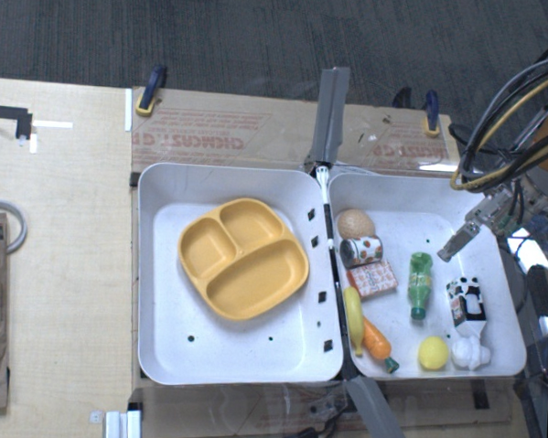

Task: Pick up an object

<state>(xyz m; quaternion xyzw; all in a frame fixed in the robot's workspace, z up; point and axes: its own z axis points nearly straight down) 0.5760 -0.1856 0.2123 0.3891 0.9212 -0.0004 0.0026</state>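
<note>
Camera view, left bin: shallow white plastic bin (161, 281) w/ one yellow plastic plate with three compartments (244, 257), lying flat near the middle.

Camera view, right bin: second shallow white bin (412, 198) w/ the small things: round brown ball (355, 223), small can w/ red label (361, 251), flat pink-white packet (372, 280), green plastic bottle (420, 284), yellow banana (352, 316), orange carrot (377, 342), yellow lemon (434, 353), black-white cow-pattern bottle (467, 301), white crumpled thing (469, 352).

Gripper: grey two-finger gripper (460, 240) comes in from the right, above the upper right part of the right bin, tilted down-left. Nothing is between its tips. Open or closed: cannot tell, too small and blurred.

Key relation: green bottle is just left and below the tip; its long axis runs approx. top to bottom. Cow-pattern bottle is below the tip, similar axis.

Judgement: green bottle seems the nearest target; closing across its short side prob. needed.
</note>
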